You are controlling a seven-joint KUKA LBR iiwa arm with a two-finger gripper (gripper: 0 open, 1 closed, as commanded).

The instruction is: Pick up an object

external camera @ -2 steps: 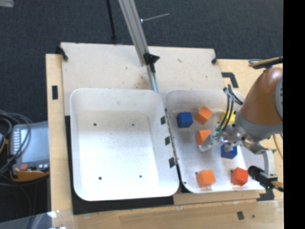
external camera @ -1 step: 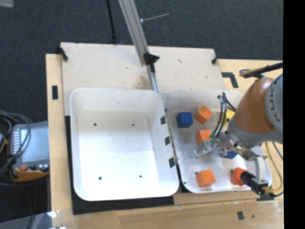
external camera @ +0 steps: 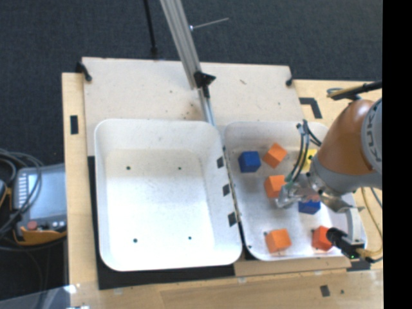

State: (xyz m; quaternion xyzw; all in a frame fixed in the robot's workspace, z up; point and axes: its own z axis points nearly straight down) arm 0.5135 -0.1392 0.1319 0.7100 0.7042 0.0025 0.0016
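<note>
Two white bins [external camera: 161, 134] sit on tan board; the right one holds orange cubes [external camera: 278, 240] and blue cubes [external camera: 250, 161].

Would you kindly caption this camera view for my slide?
Arm's gripper lowered into the right bin among orange and blue blocks, beside an orange block.

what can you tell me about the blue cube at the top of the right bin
The blue cube is a small solid-looking block, matte and evenly blue, with its top face and one darker side face visible. It sits flat on the floor of the right bin, in the upper left part, near the wall shared with the left bin. An orange cube lies just to its right, close by; whether they touch is unclear. The gripper is lower down, apart from it.
</note>
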